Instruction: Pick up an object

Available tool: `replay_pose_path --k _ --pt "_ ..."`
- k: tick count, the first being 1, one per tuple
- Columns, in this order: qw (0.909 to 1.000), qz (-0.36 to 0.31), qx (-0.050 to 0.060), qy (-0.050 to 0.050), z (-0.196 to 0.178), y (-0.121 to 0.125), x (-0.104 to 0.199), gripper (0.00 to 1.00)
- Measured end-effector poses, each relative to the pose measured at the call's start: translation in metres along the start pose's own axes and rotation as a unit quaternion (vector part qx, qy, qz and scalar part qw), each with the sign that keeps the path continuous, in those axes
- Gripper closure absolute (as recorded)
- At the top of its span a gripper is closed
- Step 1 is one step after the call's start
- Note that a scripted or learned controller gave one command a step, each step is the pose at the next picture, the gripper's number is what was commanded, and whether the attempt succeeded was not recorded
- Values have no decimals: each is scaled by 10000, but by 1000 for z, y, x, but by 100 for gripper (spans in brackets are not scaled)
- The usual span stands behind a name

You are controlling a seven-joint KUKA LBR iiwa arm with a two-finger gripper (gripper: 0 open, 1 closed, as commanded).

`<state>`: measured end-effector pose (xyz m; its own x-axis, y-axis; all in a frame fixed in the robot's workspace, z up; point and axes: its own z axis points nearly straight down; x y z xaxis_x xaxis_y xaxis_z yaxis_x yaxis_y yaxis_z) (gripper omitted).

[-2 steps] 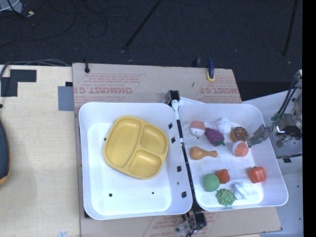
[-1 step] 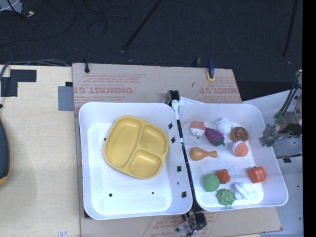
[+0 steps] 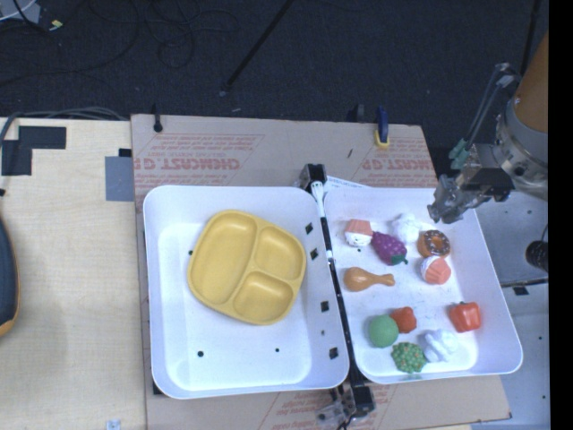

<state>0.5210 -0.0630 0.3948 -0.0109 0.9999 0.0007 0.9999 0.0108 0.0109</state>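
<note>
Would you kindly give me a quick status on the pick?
Pincer above right bin's far edge, holding nothing. Small plastic toy foods untouched; brown round doughnut nearest. Yellow divided plate in left bin, clear of path.

light: bright, even on my white bins (image 3: 170, 240) | glare: mild on plastic | shadows: soft, faint | bg: dark | focus: slightly soft, maybe low-res

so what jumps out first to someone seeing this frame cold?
The big yellow divided plate alone in the left bin grabs the eye. Next, the cluster of small toy foods in the right bin: purple grapes, a drumstick, a green ball. The gripper hangs over that bin's far right corner.
</note>
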Motion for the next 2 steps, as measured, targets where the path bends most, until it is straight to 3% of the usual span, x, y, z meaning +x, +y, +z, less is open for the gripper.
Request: replay_pose_path --k 1,2 --pt "10000 24 76 7 10 -46 66 100" --pt "10000 19 36 7 -49 -43 141 100"
